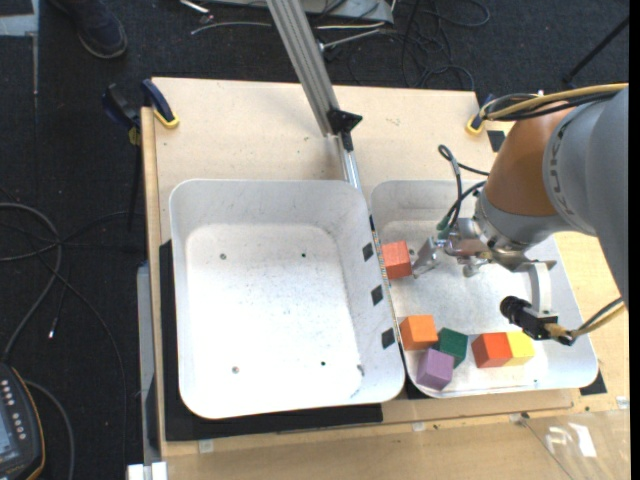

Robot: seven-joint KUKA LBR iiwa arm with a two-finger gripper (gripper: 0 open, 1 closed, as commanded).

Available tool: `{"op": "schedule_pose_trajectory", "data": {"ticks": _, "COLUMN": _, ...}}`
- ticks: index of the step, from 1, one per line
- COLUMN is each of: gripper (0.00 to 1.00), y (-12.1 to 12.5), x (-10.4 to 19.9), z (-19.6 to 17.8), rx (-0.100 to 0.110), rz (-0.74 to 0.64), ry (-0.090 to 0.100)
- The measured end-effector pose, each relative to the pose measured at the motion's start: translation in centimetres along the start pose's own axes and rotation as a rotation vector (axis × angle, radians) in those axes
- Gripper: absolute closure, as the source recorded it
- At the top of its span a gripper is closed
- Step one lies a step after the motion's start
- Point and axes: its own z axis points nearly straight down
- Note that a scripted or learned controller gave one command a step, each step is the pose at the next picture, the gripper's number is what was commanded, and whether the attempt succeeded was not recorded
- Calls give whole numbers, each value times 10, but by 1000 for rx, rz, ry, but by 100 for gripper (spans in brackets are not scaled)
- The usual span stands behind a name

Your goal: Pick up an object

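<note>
gripper [425, 260]: low in right bin [560, 368], beside salmon block [397, 260]
jaws: state unclear, cannot tell
other blocks: near front wall

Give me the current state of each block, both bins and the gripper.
gripper: low in right bin, beside salmon block
salmon block: at right bin's left wall
orange block: resting
green block: resting
purple block: resting
red block: touching yellow block
right bin: holds all blocks
left bin: flat
</note>
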Motion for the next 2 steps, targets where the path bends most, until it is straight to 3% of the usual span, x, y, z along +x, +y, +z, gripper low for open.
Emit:
{"op": "schedule_pose_trajectory", "data": {"ticks": 1, "gripper": 0, "y": -10, "x": 53, "z": -83, "rx": -4, "rz": -4, "ry": 7}}
{"op": "schedule_pose_trajectory", "data": {"ticks": 2, "gripper": 0, "y": -22, "x": -30, "z": -95, "rx": 2, "rz": 12, "ry": 0}}
